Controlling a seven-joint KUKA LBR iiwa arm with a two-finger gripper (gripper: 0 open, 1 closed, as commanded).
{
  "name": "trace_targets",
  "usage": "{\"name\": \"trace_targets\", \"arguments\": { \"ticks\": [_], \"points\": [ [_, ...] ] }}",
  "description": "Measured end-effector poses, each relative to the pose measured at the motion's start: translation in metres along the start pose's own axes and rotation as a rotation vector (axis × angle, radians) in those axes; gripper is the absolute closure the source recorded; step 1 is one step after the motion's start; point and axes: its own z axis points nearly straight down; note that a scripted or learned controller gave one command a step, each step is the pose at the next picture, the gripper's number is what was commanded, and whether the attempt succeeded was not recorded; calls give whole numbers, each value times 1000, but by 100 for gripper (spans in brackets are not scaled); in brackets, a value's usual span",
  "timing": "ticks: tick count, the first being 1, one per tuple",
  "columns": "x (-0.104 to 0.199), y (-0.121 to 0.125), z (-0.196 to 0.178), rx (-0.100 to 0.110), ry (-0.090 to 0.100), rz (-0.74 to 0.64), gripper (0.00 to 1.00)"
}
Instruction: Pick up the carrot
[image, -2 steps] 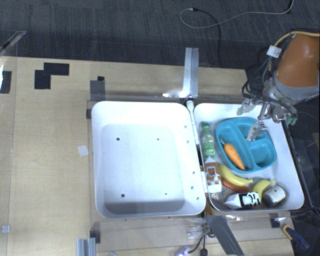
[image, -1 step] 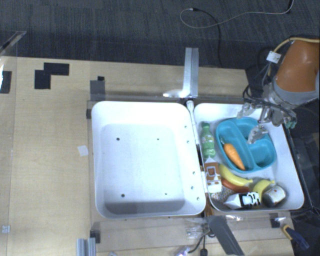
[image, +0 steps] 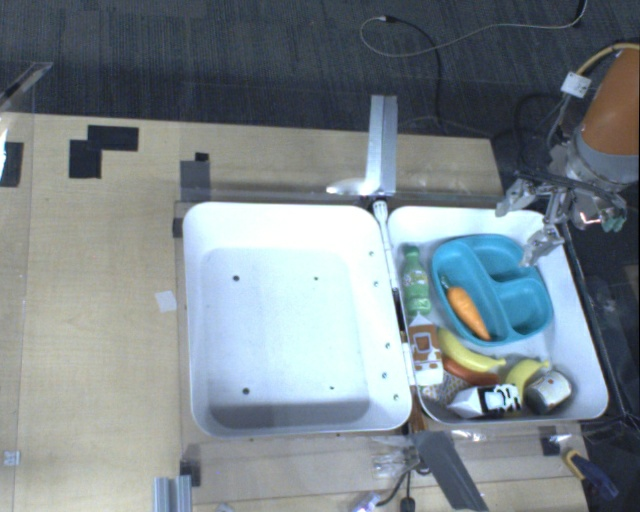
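I see the carrot (image: 468, 311) lying in the left compartment of the blue divided dish (image: 497, 288), which sits toward twelve o'clock in the right bin (image: 585, 345), with a green bottle (image: 414, 283) at the dish's nine o'clock and a banana (image: 470, 354) at its six. My gripper (image: 528, 220) hangs at the dish's one o'clock, over the bin's far corner and well apart from the carrot. Its jaws stand wide with nothing between them.
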Motion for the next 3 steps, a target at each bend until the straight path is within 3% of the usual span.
{"name": "trace_targets", "arguments": {
  "ticks": [1,2,3],
  "points": [
    [-2,18,-72,-1,0,-74,0],
    [-5,63,35,-4,4,-45,0],
    [-9,64,20,-1,-9,-47,100]
  ]
}}
